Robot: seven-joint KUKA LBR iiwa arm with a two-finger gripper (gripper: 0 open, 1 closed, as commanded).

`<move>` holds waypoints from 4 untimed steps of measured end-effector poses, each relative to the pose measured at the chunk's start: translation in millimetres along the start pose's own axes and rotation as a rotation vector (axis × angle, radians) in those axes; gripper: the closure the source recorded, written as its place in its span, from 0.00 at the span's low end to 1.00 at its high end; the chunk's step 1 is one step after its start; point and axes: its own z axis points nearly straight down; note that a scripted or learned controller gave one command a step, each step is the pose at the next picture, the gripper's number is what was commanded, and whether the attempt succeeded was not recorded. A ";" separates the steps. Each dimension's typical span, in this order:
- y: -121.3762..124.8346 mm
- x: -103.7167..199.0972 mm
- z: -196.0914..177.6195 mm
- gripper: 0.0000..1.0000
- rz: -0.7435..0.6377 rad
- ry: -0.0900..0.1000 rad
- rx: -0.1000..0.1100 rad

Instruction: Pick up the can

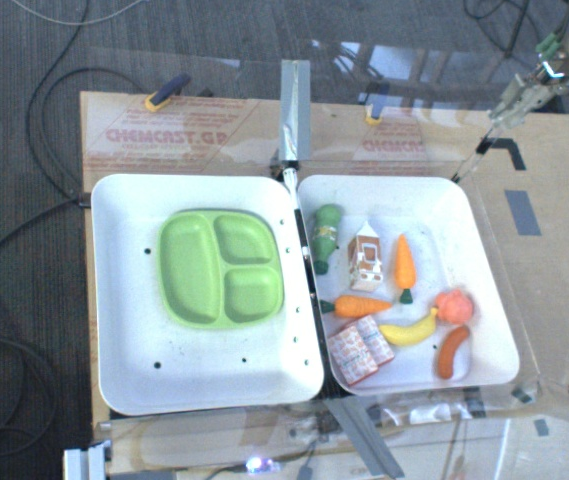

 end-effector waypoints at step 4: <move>-172.5 21.1 167.2 1.00 0.176 0.007 0.003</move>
